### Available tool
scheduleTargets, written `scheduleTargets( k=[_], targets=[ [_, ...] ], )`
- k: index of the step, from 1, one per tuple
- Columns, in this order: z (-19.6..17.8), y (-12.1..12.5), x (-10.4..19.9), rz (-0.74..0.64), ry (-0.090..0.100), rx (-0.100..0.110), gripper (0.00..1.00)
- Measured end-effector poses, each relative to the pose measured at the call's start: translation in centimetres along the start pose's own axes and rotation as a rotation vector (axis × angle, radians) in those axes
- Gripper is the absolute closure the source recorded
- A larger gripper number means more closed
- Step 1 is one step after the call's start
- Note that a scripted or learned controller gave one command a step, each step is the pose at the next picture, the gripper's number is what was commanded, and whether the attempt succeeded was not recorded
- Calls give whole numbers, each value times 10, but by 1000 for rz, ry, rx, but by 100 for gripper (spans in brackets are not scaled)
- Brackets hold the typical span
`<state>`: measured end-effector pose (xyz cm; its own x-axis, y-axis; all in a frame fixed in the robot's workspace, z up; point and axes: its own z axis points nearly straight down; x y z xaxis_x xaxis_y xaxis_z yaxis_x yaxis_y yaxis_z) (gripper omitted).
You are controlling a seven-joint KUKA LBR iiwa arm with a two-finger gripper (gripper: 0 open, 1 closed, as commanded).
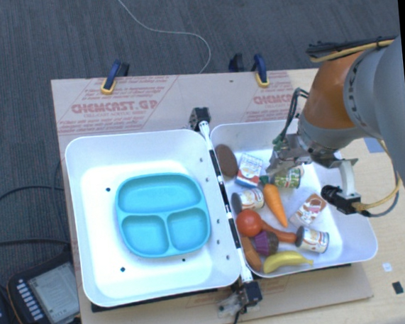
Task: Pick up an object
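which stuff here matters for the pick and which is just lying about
For the pick:
gripper
green-labelled can
carrot
tomato
banana
right bin

Lying about:
blue divided tray
left bin
blue clamps
loose cable

Two bins side by side on tabletop (pixel 111 106). Left bin (pixel 85 204): tray (pixel 163 214) at centre. Right bin (pixel 352 239): carrot (pixel 276 204) mid; tomato (pixel 249 222) to its left; banana (pixel 287 260) at near edge; can (pixel 287 179) just right of carrot's far end.
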<state>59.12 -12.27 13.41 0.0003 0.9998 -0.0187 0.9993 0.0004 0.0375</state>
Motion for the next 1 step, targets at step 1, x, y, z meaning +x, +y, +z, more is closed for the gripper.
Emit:
scheduleTargets(
  k=[1],
  targets=[
    [-10, 1, 0, 0, 0, -1, 100]
  ],
)
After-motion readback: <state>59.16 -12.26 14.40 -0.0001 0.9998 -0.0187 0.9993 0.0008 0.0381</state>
